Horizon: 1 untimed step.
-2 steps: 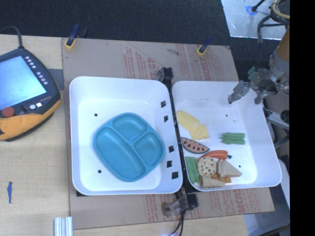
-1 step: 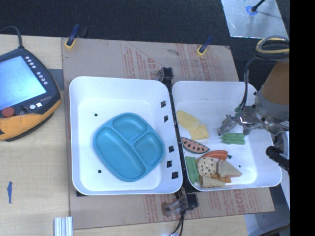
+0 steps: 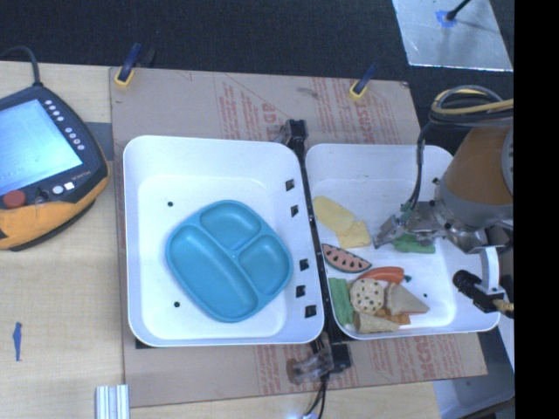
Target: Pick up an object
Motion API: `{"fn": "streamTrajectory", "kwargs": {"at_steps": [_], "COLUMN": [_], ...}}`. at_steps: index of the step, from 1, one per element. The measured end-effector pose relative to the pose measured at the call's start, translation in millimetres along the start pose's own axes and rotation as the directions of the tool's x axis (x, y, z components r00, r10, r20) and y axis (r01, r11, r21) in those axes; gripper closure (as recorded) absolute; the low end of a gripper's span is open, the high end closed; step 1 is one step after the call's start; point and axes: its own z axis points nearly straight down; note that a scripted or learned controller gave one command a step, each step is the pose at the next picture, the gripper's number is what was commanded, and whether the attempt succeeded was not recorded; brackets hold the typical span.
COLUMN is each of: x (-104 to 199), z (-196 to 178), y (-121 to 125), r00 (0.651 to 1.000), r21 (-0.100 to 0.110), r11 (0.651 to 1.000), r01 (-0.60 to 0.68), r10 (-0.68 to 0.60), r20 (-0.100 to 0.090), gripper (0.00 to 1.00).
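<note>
My gripper (image 3: pixel 390 231) is low in the right bin (image 3: pixel 349 162), pointing left, its fingers just right of a yellow cheese-like piece (image 3: pixel 341 222). A green item (image 3: pixel 417 245) lies directly under the wrist, partly hidden. In front of it lie a watermelon slice (image 3: pixel 345 257), a red piece (image 3: pixel 384 275), a cookie (image 3: pixel 367 296) and a tan wedge (image 3: pixel 404 301). Nothing shows between the fingers.
The left bin (image 3: pixel 157 160) holds a blue divided plate (image 3: pixel 229 259). A teach pendant (image 3: pixel 39 168) rests on the bench at far left. Clamps and black clips line the divider between the bins. The arm's body (image 3: pixel 476 177) overhangs the right bin's right side.
</note>
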Motion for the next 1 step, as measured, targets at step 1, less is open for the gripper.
{"fn": "streamTrajectory", "kwargs": {"at_steps": [1], "x": [34.4], "z": [0.8], "y": [47.9], "r00": [1.0], "r21": [0.002], "r11": [1.0], "r01": [0.005], "r10": [-0.005], "r20": [-0.007], "gripper": [0.0]}}
